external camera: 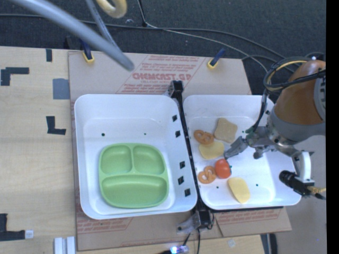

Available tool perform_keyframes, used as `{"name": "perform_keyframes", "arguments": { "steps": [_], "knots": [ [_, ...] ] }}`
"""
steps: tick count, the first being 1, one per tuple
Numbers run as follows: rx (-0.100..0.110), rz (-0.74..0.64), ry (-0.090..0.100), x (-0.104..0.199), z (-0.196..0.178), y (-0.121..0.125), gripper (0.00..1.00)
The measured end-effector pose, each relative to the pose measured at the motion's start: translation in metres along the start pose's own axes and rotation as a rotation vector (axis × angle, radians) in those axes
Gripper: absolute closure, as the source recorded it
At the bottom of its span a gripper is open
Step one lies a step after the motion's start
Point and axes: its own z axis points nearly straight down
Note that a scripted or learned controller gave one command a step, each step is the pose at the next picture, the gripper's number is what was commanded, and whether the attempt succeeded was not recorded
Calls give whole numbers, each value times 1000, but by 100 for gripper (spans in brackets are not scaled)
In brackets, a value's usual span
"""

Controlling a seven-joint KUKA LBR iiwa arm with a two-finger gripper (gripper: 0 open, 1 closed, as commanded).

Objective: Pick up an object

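Gripper [233,150] hangs low at centre-right of the frame, fingers closed to a point and nothing between them. Just below its tip sits the tomato [223,169] in the right bin [265,194], among pretzels and cheese: light, round, likely slippery, so take it across the middle. The left bin [85,142] holds a green tray [133,174].

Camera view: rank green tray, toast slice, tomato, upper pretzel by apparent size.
1. green tray, by far the largest
2. toast slice
3. and 4. upper pretzel and tomato look about alike; I can't rank them.
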Motion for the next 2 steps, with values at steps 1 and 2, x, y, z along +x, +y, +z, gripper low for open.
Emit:
{"name": "perform_keyframes", "arguments": {
  "steps": [1, 2],
  "knots": [
    [-13, -4, -2, 0, -7, 3, 0],
    [-10, -3, -2, -6, 39, 1, 0]
  ]
}}
